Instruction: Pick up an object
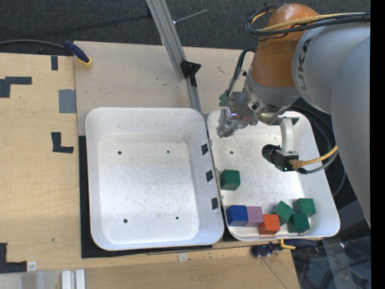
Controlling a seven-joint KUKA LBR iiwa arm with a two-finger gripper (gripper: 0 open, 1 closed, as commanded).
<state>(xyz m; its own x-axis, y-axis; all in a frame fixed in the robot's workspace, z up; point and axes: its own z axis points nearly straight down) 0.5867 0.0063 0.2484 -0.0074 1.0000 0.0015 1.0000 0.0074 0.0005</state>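
Blocks — you have seven in the right bin: a lone green block near the bin's left wall, and a cluster along the near edge — blue block, purple block, orange block, then three green blocks bunched at the near right corner. The blue and purple touch side by side.

Gripper sits at the far left corner of the right bin, well apart from every block. You cannot tell from here whether it is released or clenched; no block shows in it.

Left bin lies just beside.
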